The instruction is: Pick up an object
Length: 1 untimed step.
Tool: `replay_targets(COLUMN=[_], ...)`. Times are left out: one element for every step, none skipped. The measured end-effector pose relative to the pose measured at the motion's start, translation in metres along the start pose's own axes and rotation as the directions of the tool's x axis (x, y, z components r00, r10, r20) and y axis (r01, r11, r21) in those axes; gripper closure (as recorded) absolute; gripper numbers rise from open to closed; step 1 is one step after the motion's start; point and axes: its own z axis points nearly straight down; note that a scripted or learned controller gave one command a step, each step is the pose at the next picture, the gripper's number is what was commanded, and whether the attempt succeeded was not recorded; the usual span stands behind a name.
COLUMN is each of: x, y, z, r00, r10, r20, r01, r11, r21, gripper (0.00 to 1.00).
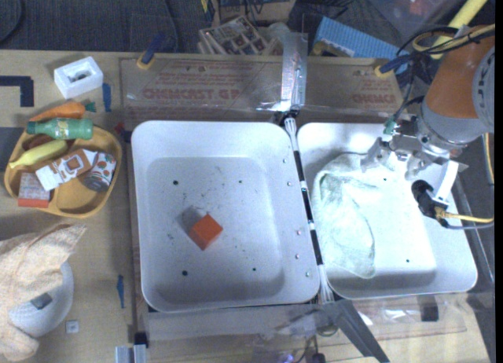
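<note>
Scanning from the left, the yellow bowl (pixel 63 188) of toy food sat well outside the two bins, and nothing about it bore on the job. Next came the left bin (pixel 157 149), and on its floor, a little left of centre and toward the near wall, lay the orange block (pixel 207 231), tilted so one corner pointed at the near rim. It stood alone, apart from every wall, which made it the easiest thing to lift. Right of that, across the shared rims, the right bin (pixel 456 271) held a pale, thin cloth (pixel 346 216) spread along its left half, crumpled and nearly the colour of the bin.

Farthest right, the arm (pixel 464 78) hung over the right bin's far right corner, with the gripper (pixel 397 153) low beside the cloth's upper edge. Whether the claw was spread or clenched could not be told, since the wrist and cables hid its tips, and nothing could be seen caught in it.

The step in hand looked like an approach to the cloth. To do it well, the arm would probably need to come straight down on a raised fold rather than a flat patch, press to the bin floor, close fully, then lift slowly. Flat fabric would likely slip; the block, well left of the gripper, seemed the safer target.
</note>
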Motion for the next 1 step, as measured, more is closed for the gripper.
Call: replay_targets(x=[0.0064], y=[0.0455], z=[0.0522], r00=[0.972], r10=[-0.236], r20=[0.002], r01=[0.236], r11=[0.972], r21=[-0.008], gripper=[0.00])
